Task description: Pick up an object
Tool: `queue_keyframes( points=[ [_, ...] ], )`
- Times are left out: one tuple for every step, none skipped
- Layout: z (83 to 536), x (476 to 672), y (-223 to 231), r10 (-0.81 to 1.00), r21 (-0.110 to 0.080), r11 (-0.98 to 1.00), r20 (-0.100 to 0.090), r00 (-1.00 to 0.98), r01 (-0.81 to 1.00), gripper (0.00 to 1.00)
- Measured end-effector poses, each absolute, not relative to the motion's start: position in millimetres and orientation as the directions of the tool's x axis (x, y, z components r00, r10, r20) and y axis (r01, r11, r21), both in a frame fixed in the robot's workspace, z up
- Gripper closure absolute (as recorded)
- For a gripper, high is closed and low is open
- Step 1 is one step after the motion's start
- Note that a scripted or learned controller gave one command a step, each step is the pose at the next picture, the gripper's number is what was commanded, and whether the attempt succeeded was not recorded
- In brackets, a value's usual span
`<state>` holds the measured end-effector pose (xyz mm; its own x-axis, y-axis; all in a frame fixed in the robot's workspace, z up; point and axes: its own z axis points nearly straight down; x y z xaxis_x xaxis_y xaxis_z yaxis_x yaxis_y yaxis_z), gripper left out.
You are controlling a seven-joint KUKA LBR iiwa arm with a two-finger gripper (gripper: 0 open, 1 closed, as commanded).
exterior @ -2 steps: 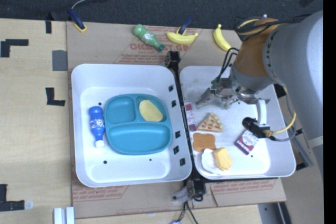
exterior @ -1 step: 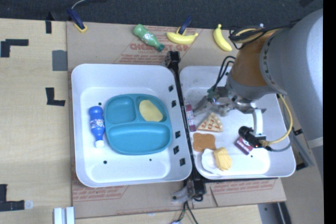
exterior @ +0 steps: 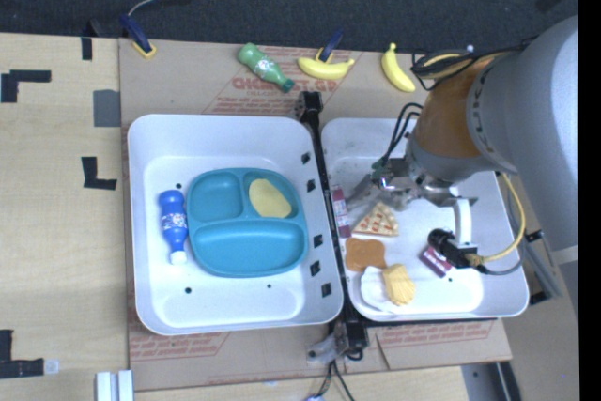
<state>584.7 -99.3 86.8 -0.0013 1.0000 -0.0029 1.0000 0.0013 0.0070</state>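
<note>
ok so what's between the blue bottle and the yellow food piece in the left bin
In the camera view, the blue divided plate lies there: its upper left compartment separates the blue bottle, lying against the plate's left edge, from the yellow food piece in the upper right compartment.

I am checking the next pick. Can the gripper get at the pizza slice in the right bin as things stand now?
Probably yes. The gripper hangs just above the pizza slice, and nothing lies on top of the slice. The toast sits close below it, which may crowd one finger.
</note>
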Motion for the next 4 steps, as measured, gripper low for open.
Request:
queue_keyframes(
  points=[
    [96.2, 584.6, -99.6, 1.0, 0.006, 0.001, -0.003, -0.001, 1.0, 1.0],
    [96.1, 584.5, -99.6, 1.0, 0.006, 0.001, -0.003, -0.001, 1.0, 0.0],
    [86.0, 628.3, -95.3, 1.0, 0.003, 0.001, -0.002, -0.001, 1.0, 0.0],
    [85.6, 668.4, -95.2, 1.0, 0.001, 0.002, -0.001, -0.002, 1.0, 0.0]
  ],
)
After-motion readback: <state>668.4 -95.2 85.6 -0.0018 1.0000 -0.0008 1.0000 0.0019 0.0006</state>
